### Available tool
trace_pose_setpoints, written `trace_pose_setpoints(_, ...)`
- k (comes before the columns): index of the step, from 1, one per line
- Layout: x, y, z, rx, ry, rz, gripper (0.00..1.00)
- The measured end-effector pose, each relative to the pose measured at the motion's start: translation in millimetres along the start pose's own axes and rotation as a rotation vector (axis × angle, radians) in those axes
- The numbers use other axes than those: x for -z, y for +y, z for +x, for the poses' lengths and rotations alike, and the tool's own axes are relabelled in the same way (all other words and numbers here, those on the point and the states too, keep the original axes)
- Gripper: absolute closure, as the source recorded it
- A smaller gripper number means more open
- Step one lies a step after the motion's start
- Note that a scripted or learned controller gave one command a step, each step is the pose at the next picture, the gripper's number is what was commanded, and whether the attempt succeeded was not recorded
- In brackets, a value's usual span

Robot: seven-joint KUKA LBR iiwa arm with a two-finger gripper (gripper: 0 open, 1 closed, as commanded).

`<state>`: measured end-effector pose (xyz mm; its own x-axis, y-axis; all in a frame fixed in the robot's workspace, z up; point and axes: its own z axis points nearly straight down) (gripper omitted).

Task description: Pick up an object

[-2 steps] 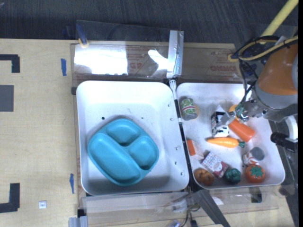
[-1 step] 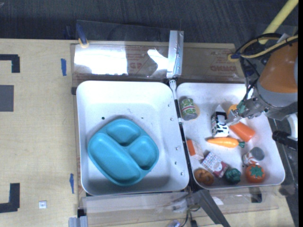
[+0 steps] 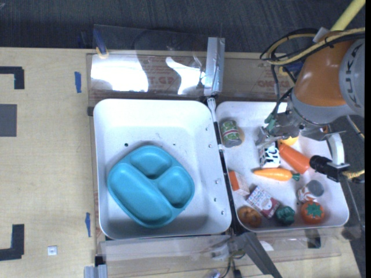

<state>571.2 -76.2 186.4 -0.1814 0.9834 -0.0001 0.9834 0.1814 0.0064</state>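
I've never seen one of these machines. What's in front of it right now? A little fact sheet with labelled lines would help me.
left bin: holds a blue divided plate
right bin: small toy foods
items there: green-labelled can, two carrots, black-and-white cow-patterned piece, tomato, dark green piece
arm: grey with orange band, over the right bin
pincer: low beside the cow-patterned piece; grip unclear
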Motion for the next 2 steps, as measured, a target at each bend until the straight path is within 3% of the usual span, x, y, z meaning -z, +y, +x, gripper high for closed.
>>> trace_pose_setpoints(1,-52.9,-14.5,-36.8,-0.186,0.001,0.010,1.00)
trace_pose_setpoints(2,-52.6,-14.3,-36.7,-0.186,0.001,0.009,0.00)
